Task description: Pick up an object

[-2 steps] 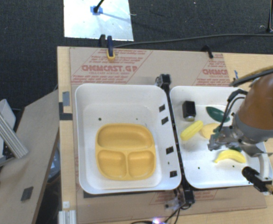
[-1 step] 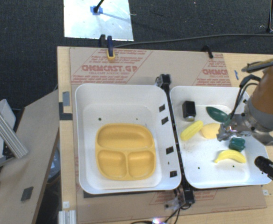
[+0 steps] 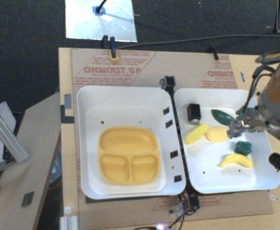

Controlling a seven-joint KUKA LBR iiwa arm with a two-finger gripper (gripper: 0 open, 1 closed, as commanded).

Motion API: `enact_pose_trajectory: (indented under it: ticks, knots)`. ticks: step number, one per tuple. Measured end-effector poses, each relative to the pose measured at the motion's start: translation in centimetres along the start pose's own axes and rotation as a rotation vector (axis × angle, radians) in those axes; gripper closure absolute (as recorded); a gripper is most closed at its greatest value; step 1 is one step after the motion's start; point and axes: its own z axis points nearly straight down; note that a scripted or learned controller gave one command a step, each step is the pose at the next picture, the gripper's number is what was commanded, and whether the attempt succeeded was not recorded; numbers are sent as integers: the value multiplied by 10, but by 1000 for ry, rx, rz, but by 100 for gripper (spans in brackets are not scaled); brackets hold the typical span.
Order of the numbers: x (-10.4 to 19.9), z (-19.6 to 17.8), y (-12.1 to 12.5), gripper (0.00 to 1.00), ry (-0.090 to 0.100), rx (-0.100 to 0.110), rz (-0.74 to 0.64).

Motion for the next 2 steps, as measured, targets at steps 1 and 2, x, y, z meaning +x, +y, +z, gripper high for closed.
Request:
enact_pose_trajectory:
  ticks: [1, 2]
  knots:
    - [51, 17, 12, 100, 3, 8, -3]
    - [96, 29, 25, 100, 3, 8, -3]
